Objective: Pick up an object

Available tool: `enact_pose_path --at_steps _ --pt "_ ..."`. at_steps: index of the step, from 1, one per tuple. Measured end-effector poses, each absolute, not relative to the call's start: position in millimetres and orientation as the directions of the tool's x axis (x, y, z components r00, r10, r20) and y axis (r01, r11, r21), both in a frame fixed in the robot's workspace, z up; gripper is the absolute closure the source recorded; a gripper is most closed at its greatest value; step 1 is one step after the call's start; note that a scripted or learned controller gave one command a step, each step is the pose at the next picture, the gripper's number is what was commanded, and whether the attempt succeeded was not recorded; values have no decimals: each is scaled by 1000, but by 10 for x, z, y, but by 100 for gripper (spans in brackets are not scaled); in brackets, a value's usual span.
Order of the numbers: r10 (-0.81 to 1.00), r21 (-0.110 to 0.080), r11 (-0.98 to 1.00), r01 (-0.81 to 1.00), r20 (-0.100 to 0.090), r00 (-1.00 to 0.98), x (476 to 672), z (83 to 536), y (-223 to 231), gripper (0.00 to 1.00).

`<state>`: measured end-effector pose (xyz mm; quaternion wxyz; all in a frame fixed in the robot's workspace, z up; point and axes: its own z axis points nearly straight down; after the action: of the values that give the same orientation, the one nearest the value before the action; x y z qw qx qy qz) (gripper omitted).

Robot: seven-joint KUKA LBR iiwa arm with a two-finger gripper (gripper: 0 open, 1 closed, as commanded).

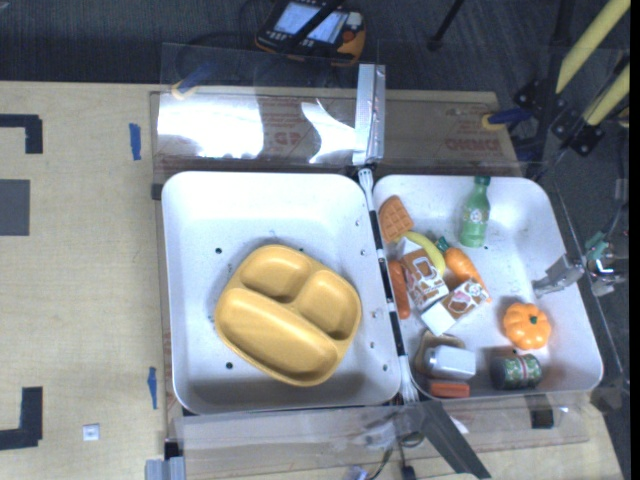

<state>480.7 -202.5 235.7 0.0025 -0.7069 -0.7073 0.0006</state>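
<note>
Camera view, from above at a slant: two shallow white bins sit side by side on a pale wooden worktop, meeting at a central divider. The left bin holds one yellow compartment tray, with bare white floor all round it out to the rim. The right bin is crowded along the divider and its near edge; its open floor lies toward the far right corner. Taking the orange pumpkin as landmark: a green can lies just in front of it, a carrot and a heap of small cartons lie to its left, a banana and a waffle-like piece lie farther left toward the divider, and a green bottle stands well behind it. The claw hangs at the bin's right rim, just right of and behind the pumpkin, apart from it; whether its fingers are spread or closed cannot be told. Dark floor, cables and a tablet-like device lie beyond the worktop.
</note>
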Motion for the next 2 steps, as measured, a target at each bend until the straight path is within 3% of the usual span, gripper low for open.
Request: enact_pose_path --at_steps 1,2 --pt "997 -3 84 997 3 -84 4793 2007 -1855 0" --pt "971 -2 241 971 3 -241 5241 1322 -1469 0"
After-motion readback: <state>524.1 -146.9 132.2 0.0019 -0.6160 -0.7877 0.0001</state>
